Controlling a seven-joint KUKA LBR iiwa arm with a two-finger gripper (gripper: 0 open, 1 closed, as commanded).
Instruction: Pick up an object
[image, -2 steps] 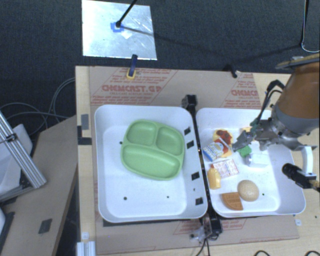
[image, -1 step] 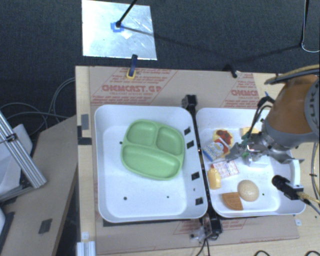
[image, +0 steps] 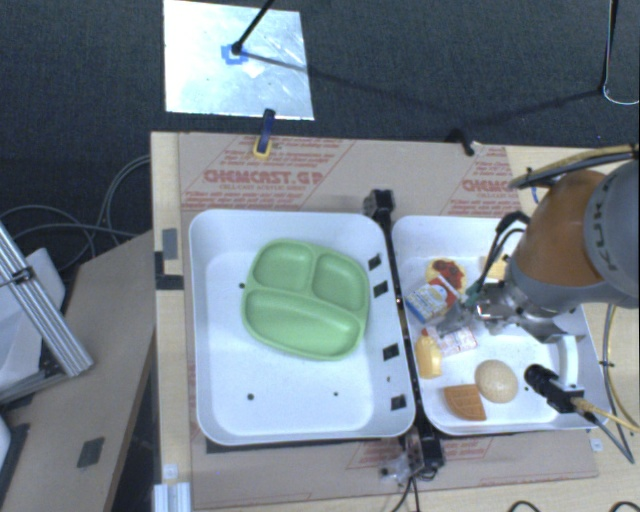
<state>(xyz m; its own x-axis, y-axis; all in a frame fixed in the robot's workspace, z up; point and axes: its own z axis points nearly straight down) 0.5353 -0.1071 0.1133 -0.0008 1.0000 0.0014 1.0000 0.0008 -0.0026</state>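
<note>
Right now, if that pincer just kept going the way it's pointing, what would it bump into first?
The pincer points down and leftward in the right bin. Straight on, it would probably meet the small printed packets lying just under it, beside the yellow bottle. Depth is hard to judge from above.

From my remote seat I see the arm (image: 590, 240) as a stout, rounded body of grey casing, with a broad orange band wrapping the segment above the wrist and part of a dark letter marking on the grey shell at the edge of view. Thin black cables loop along its left side and run towards the hand (image: 462, 312), which is a darker, metallic grey piece with small blurred parts I cannot make out. A black, cylindrical fitting with a shiny end (image: 547, 384) juts out below the grey wrist housing.
</note>
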